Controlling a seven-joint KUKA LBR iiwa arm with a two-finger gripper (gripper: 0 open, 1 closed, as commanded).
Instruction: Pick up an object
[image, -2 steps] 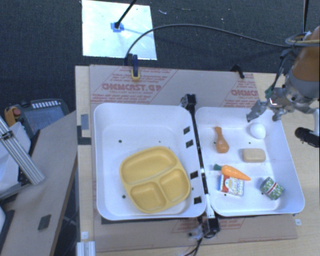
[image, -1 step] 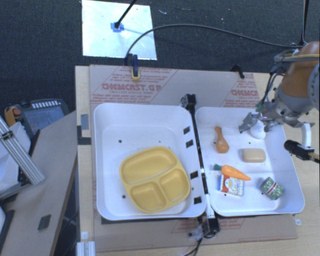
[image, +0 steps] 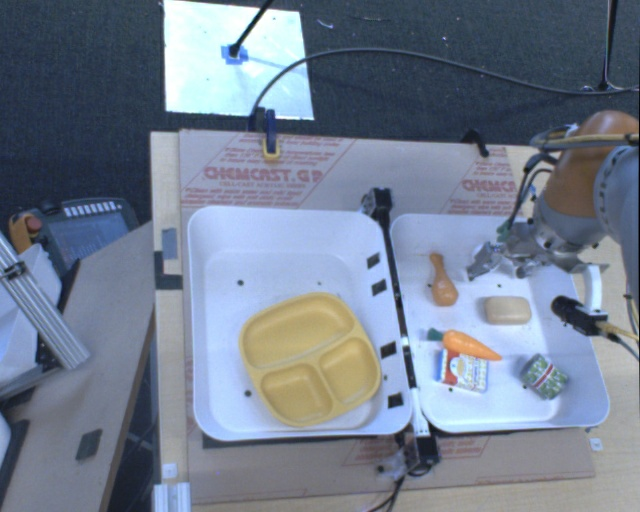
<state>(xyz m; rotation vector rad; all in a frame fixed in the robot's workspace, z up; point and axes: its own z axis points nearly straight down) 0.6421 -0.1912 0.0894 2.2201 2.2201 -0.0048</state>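
Your gripper (image: 487, 262) hovers above the pale beige soap bar (image: 508, 310); finger state apparently indiscernible. Centre over it, then descend squarely.

The arm (image: 590, 170) runs off the right edge behind the gripper (image: 497, 258), the fingers too small and blurred to read, and the can (image: 543, 376) below it shows no legible label.
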